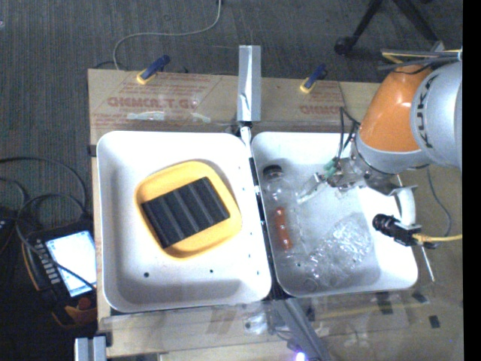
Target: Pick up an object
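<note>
Gripper (342, 175): over the right bin (391, 277), near its upper wall; grasp state cannot be told, nothing seen held. At its 8 o'clock, clear plastic bottle (279, 201) lying along the bin's left wall; at 6 o'clock, crumpled clear plastic (338, 245). Yellow tray (189, 207) in the left bin (120, 277). Pick apparently not yet made; open floor beside the bottle.
</note>
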Controlling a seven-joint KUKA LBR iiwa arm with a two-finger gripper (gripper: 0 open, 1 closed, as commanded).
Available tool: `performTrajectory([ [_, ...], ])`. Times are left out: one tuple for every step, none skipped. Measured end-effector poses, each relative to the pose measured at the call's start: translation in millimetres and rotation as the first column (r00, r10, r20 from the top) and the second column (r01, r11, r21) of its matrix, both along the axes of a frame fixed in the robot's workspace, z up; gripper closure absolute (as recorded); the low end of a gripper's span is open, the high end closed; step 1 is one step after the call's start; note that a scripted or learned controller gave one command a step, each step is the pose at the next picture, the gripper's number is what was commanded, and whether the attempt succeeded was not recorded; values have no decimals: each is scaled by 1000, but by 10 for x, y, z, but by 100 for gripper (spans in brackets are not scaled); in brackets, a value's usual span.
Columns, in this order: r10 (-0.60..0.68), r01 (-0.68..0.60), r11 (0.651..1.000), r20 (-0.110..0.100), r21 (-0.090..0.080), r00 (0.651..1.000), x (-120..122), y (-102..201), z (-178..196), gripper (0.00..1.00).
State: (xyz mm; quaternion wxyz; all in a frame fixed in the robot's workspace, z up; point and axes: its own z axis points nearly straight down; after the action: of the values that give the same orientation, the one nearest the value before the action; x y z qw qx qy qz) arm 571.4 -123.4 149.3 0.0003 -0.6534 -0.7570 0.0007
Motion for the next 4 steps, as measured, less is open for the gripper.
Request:
performTrajectory([
  [-128, 128, 992, 10, -17, 992, 328, 104, -135, 0],
  [-137, 137, 991, 1, 0, 991, 70, 31, 335, 0],
  [-171, 171, 985, -1, 0, 985, -17, -995, -141, 0],
  [-135, 135, 991, 8, 1, 991, -498, -862, -546, 0],
])
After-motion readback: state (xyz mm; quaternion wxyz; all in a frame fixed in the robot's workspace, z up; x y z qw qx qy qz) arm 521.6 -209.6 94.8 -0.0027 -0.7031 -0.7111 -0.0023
